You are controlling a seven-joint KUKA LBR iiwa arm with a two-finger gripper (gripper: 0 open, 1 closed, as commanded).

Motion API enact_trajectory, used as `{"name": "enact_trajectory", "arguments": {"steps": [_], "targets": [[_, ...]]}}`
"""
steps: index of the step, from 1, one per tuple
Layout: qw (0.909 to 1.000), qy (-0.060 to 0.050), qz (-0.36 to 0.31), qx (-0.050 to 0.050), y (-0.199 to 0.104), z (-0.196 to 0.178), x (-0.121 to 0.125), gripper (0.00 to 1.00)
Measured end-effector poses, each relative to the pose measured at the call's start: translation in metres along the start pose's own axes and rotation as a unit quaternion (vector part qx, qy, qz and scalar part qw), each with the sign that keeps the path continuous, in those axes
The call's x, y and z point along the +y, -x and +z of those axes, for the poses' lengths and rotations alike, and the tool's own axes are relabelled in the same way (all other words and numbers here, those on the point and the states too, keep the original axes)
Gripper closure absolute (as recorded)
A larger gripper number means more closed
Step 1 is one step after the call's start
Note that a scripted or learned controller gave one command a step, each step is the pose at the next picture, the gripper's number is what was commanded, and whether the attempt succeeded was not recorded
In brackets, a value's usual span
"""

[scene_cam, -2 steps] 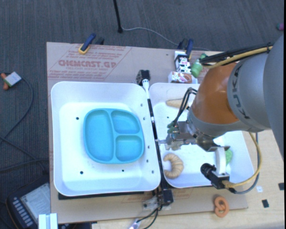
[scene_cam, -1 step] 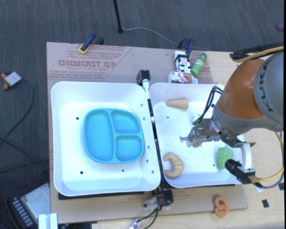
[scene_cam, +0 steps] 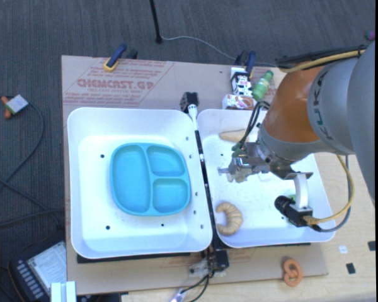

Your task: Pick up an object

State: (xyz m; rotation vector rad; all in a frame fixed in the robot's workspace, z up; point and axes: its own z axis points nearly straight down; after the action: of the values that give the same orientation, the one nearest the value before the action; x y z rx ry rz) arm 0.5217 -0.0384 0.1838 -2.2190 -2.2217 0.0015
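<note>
A tan croissant-shaped toy (scene_cam: 229, 218) lies in the near left corner of the right bin (scene_cam: 315, 231). A flat beige piece (scene_cam: 232, 135) rests near that bin's far edge, partly hidden under the arm. My gripper (scene_cam: 239, 168) hangs low over the left middle of the right bin, between these two objects and touching neither. The arm's grey and orange wrist (scene_cam: 302, 118) covers the bin's far right part.
A blue divided plate (scene_cam: 151, 178) lies in the left bin (scene_cam: 88, 131). A green-capped bottle (scene_cam: 261, 85) and a small box (scene_cam: 240, 96) stand behind the right bin. An orange ring-shaped toy (scene_cam: 292, 271) lies on the board in front. A black cable end (scene_cam: 290, 209) hangs at the bin's right.
</note>
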Motion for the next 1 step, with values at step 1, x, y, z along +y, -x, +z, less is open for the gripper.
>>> {"name": "enact_trajectory", "arguments": {"steps": [1], "targets": [[1.0, 0.0, 0.001, -0.001, 0.0035, -0.0002, -0.0043, 1.0]]}}
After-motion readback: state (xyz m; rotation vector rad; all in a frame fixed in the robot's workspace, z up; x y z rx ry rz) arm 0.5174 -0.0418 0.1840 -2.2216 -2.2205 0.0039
